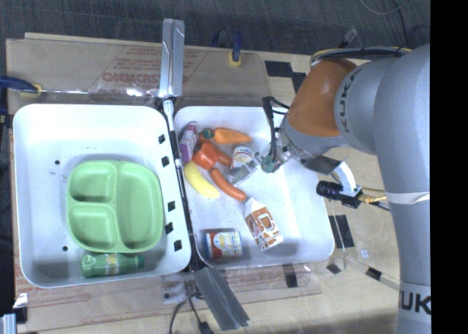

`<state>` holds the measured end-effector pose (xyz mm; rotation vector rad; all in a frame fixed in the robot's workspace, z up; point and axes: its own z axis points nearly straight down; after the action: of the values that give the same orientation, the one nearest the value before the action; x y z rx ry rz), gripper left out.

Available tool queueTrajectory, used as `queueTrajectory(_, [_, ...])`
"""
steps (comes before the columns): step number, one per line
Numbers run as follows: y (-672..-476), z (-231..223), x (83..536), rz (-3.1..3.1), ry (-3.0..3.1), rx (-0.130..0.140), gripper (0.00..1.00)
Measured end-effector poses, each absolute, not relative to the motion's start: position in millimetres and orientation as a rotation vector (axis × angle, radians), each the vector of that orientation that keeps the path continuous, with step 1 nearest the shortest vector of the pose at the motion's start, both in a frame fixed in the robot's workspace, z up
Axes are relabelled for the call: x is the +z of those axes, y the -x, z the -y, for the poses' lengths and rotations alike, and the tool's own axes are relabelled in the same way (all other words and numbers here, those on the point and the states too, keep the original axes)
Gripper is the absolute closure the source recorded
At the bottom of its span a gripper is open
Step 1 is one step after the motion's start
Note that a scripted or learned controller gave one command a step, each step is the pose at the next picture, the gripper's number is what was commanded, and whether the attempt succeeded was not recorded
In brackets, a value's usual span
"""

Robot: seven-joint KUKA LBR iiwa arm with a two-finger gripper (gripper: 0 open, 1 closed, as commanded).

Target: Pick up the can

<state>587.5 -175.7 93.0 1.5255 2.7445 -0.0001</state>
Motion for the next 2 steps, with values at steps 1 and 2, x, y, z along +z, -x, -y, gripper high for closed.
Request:
queueTrajectory(1, [-553.5,185.5,95.8,-2.837,-1.357,-0.001,0.0])
queueTrajectory(2, [-553.5,185.7,95.8,-2.836,-1.357,-0.001,0.0])
